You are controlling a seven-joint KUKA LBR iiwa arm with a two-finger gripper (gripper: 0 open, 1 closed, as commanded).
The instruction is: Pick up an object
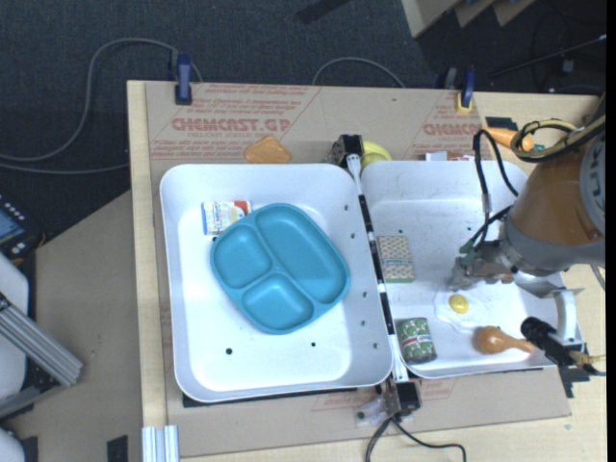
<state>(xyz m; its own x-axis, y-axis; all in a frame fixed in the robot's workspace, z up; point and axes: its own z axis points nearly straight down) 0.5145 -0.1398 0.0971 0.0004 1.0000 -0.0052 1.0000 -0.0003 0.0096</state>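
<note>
In the right bin (423, 186) lie a toy fried egg (456, 305), a green-labelled can (417, 339) near the front left corner, a speckled sponge-like block (395, 258) by the left wall, and a brown toy drumstick (496, 339) at the front right. My gripper (474, 269) hangs low over the bin, just above and right of the egg. Its fingertips sit close to the egg's upper edge and I see nothing between them. The left bin (192, 287) holds a blue divided plate (279, 266) and a small white packet (223, 215).
An orange object (268, 149) and a yellow one (373, 152) lie on the cardboard behind the bins. A black clamp (348, 147) sits at the top of the divider between the bins. Cables (525, 138) run at the back right beside my arm.
</note>
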